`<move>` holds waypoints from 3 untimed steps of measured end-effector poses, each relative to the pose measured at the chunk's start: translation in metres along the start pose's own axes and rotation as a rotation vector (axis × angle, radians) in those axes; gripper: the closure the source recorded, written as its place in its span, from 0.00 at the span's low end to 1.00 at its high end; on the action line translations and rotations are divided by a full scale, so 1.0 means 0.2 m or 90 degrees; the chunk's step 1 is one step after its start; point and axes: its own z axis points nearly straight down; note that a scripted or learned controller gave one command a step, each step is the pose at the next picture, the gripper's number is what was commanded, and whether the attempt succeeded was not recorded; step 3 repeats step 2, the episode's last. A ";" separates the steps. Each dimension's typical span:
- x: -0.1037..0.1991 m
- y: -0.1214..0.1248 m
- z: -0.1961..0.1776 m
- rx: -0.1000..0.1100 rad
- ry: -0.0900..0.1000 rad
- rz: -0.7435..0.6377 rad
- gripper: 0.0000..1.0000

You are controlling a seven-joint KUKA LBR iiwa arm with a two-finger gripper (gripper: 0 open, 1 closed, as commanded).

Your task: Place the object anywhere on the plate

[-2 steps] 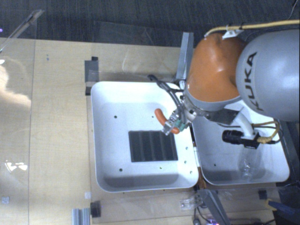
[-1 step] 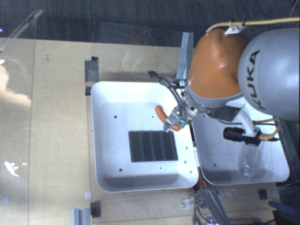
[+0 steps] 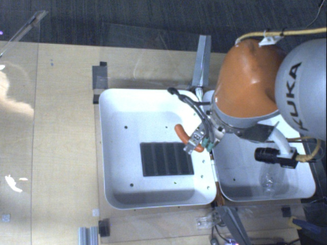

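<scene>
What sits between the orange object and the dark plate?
Camera view: nothing; a bare strip of white bin floor separates orange object from dark ribbed plate.

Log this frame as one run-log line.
arm: over bins' divider | gripper: at right edge of dark ribbed plate | orange object: at fingertips, grasp unclear | left bin | status: not placed

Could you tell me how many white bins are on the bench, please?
2. The left bin holds a dark ribbed plate and an orange object; the right bin lies partly under the arm.
</scene>
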 end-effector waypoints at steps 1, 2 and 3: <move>0.00 -0.02 0.42 0.002 0.002 -0.140 1.00; -0.01 -0.02 0.42 0.001 0.002 -0.140 0.00; -0.01 -0.02 0.42 0.001 0.002 -0.140 0.00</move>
